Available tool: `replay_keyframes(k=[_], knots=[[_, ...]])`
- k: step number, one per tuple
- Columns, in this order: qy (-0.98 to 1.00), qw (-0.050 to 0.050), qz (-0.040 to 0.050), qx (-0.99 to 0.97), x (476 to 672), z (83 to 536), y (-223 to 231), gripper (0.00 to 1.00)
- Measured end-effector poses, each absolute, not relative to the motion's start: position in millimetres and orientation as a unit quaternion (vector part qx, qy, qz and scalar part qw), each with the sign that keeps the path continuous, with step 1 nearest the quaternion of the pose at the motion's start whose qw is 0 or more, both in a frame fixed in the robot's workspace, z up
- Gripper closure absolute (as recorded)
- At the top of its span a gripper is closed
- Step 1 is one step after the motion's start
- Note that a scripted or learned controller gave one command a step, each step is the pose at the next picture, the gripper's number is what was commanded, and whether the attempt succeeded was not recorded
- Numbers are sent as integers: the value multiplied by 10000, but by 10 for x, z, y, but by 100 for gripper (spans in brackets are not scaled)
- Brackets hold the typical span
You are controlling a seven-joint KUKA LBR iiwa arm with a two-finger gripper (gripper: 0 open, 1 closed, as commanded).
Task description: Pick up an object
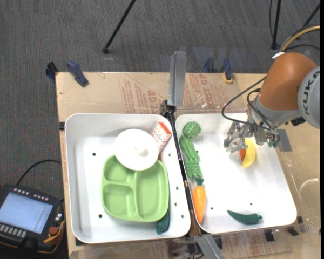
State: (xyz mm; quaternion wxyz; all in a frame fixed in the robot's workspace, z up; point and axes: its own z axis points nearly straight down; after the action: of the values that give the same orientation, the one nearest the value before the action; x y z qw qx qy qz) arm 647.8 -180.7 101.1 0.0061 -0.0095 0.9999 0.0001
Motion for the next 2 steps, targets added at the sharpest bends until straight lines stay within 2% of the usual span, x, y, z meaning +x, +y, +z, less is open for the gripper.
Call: replay_keyframes(k=[1,2], knots=[[9999,57,3,-99,6477,1006,-1802,0],[9994,29,-1,-347,6464,885,-1938,0]])
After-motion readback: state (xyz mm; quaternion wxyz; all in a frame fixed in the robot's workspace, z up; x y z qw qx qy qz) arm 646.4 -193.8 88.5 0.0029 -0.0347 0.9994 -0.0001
